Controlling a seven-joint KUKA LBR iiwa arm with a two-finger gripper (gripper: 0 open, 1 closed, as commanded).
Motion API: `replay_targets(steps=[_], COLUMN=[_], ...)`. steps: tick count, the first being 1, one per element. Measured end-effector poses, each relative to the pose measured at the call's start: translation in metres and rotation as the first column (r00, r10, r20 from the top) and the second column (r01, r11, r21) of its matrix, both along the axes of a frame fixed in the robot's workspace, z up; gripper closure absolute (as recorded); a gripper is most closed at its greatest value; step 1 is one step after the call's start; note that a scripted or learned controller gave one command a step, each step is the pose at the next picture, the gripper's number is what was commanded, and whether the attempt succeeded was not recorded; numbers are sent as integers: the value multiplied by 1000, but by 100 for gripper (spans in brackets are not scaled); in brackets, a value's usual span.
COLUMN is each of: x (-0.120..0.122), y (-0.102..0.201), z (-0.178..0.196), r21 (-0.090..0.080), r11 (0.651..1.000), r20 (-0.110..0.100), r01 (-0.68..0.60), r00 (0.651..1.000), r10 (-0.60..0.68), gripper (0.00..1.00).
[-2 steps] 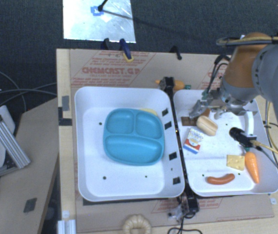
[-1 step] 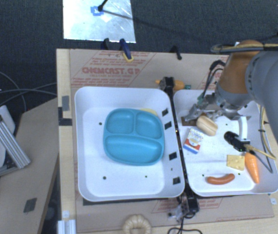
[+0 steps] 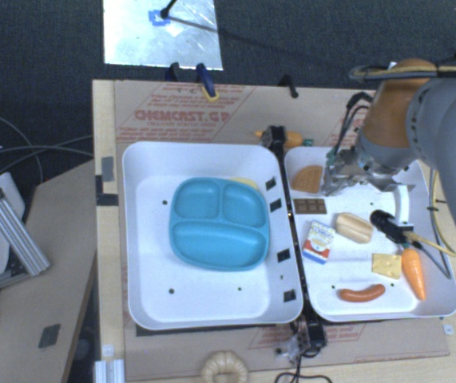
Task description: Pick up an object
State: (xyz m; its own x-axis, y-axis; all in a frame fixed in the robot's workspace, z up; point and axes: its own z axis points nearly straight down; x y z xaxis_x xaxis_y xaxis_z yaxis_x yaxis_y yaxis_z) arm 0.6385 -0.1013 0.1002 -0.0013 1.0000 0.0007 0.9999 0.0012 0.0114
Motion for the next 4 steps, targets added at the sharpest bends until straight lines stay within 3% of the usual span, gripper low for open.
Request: replay_targets(steps=[3, 4], x=[2, -24], y=[1, 53], z=[126, 117], r21=[-1, 1], r11=[1000, 1000], r20=[-7, -12], r01=[-5, -7], r00=[1000, 1000], r10=[5, 7], gripper=[100, 100])
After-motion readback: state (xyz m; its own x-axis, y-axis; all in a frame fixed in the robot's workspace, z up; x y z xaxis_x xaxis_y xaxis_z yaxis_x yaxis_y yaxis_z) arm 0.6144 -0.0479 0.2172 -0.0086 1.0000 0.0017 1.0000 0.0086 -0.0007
